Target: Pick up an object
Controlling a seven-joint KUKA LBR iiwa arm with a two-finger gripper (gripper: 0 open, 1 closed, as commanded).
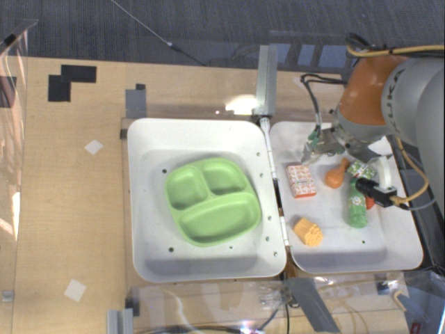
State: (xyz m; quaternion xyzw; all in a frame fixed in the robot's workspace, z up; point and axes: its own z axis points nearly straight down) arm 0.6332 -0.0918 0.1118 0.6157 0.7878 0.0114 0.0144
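Observation:
The right bin (400, 252) holds several small items: a red-and-white patterned box (301, 181), a small orange piece (336, 177), a green bottle (357, 211) and a yellow block (308, 232). A green-and-white packet (362, 168) lies by the orange piece. My gripper (317, 143) hangs low over the bin's far part, just behind the patterned box and to the left of the orange piece. Nothing can be seen held in it.
In the left bin (142, 186) lies a green divided plate (212, 200). A metal post (267, 82) rises behind the wall between the bins. The grey arm with its orange band (365, 92) covers the right bin's far right corner.

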